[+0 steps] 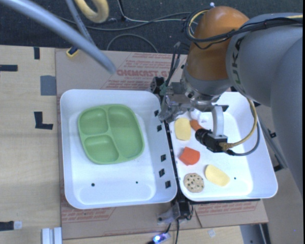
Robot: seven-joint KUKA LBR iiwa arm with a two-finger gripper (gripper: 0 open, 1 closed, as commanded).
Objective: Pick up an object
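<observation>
Nearest the camera, in the right bin (pixel 264 189), a round chocolate-chip cookie (pixel 193 182) lies at the front, with a pale yellow lump (pixel 217 175) just beside it to the right. A little farther back sits an orange-red wedge (pixel 189 156), and beyond that a yellow block (pixel 182 129), which lies close under the arm's wrist and looks the likeliest thing to be picked. All four seem to be small toy foods: probably light, stiff and somewhat smooth, so a grip across the yellow block's narrow sides should hold best.

The gripper (pixel 175 108) hangs over the dividing edge between the bins, just beside the yellow block; whether the jaws are open or closed I cannot tell. A black fitting (pixel 209 139) with a yellow cable crowds the space to the block's right.

In the left bin (pixel 71 151) rests a green divided plate (pixel 111 133), well apart from the foods. Cardboard (pixel 137 70) covers the table behind.
</observation>
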